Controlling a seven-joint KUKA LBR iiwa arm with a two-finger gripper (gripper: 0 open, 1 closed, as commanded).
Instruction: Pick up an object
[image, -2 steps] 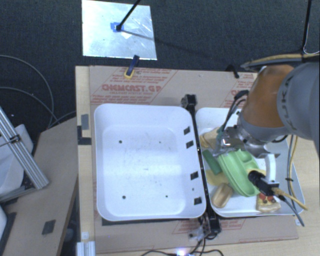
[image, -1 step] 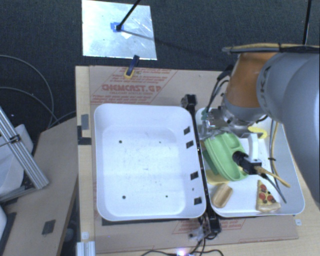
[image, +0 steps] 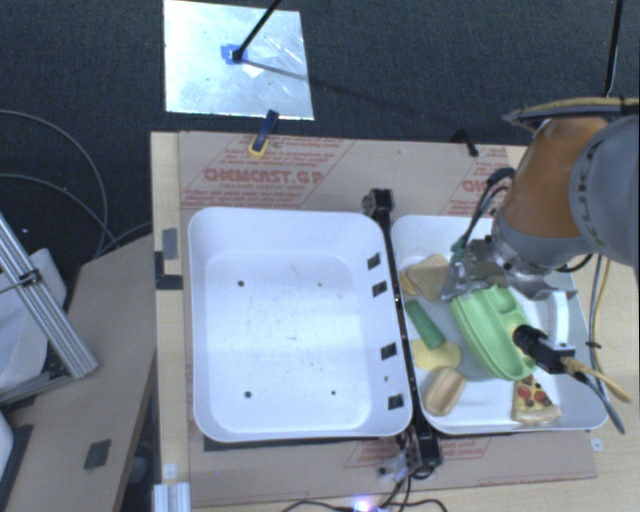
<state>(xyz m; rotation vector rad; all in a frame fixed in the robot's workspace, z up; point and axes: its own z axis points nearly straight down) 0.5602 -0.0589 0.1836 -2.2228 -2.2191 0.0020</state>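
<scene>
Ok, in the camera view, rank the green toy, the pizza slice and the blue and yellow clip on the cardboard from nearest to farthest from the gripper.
From the gripper:
1. Green toy, right beside the gripper in the right bin.
2. Pizza slice, at the right bin's lower corner.
3. Blue and yellow clip, far off on the cardboard beyond the left bin.
</scene>
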